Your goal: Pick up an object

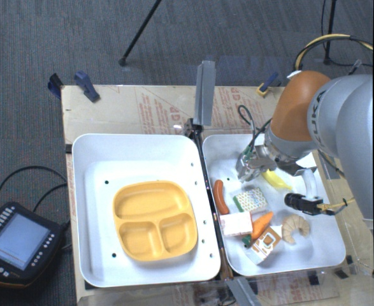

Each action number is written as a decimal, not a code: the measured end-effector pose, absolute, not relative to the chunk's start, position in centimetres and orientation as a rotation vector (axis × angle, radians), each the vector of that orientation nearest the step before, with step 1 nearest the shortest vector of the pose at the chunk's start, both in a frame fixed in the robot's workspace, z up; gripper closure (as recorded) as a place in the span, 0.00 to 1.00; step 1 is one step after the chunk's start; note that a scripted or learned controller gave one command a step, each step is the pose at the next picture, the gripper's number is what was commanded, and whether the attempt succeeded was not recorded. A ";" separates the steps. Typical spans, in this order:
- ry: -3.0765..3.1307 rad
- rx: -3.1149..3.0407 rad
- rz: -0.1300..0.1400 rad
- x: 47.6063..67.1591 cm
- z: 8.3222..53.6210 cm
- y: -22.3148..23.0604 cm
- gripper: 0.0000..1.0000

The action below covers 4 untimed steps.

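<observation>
My gripper (246, 169) hangs low in the back half of the right bin (327, 250), just above a green-and-white patterned box (250, 200). A red sausage (220, 196) lies to its lower left along the bin's left wall. A yellow banana-like piece (278, 180) lies just to the gripper's right, partly under the wrist. Toward the front are a white box with a red edge (236, 224), an orange carrot (262, 224), an orange-and-white carton (265, 244) and a beige croissant shape (295, 228). I see nothing held in the gripper.
The left bin (91, 164) holds a yellow divided tray (155, 220). A grey upright post (205, 97) stands at the back between the bins. The arm's bulk covers the right bin's back right corner. A teach pendant (18, 241) sits off the bench at the left.
</observation>
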<state>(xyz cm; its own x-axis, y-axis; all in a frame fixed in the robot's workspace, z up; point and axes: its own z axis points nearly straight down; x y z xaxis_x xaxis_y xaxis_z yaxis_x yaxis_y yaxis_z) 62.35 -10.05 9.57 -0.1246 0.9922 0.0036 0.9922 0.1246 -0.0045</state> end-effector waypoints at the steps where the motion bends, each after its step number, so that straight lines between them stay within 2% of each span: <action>1: -2.350 -2.076 0.002 62.3 9.6 -10.1 0.00; 2: -2.327 -2.109 0.000 64.4 8.8 -16.5 0.00; 3: -2.309 -2.094 0.021 63.8 9.3 -16.5 1.00; 4: -1.814 -2.558 0.006 61.5 8.6 -15.0 1.00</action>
